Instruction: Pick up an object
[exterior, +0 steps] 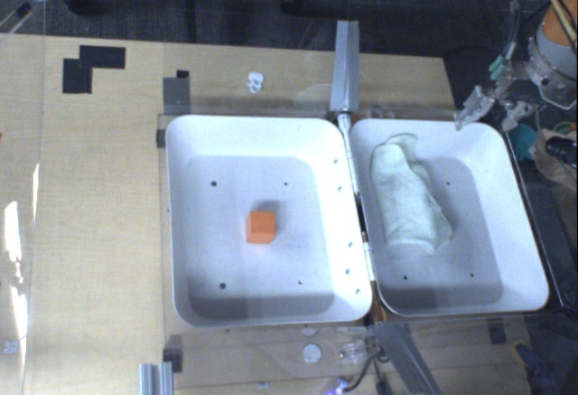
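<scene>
Bench with two bins [181, 230]: cube [261, 227] and cloth [408, 199] unpicked; gripper [492, 108] at the right bin's corner, released, empty

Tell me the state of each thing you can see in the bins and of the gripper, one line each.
orange cube: resting flat on the floor of the left bin, untouched.
white cloth: rolled up, lying lengthwise in the right bin, untouched.
gripper: above the right bin's far right corner, holding nothing, apart from both things.
</scene>
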`<state>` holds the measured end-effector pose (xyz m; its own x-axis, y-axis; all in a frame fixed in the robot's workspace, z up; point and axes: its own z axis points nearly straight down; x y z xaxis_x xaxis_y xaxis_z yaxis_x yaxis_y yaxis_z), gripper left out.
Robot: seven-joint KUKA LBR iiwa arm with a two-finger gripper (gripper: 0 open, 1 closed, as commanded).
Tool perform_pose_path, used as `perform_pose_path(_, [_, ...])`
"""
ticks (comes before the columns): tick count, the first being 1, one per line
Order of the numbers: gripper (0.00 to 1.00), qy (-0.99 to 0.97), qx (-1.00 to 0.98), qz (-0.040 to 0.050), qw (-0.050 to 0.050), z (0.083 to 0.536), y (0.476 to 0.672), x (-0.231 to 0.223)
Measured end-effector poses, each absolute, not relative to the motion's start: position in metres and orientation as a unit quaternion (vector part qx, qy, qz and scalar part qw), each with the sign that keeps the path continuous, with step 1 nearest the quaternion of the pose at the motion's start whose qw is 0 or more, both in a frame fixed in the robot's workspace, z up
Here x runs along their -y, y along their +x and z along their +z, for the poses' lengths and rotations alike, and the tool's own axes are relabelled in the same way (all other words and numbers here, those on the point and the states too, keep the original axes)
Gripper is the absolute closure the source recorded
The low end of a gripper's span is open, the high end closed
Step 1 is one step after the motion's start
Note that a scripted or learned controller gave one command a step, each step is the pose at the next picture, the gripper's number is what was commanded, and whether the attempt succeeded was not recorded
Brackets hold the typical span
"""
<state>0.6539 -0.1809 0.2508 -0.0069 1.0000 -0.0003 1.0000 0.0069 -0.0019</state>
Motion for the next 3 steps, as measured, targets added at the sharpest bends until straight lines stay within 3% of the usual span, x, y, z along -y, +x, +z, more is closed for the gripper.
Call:
perform_pose_path(1, [0.00, -0.844, 0.536, 0.0022, 0.002, 0.093, 0.669, 0.167])
perform_pose_path(2, [1.00, -0.841, 0.540, 0.0030, 0.001, 0.101, 0.670, 0.166])
perform_pose_path(3, [1.00, -0.832, 0.555, -0.0028, -0.003, 0.227, 0.670, 0.119])
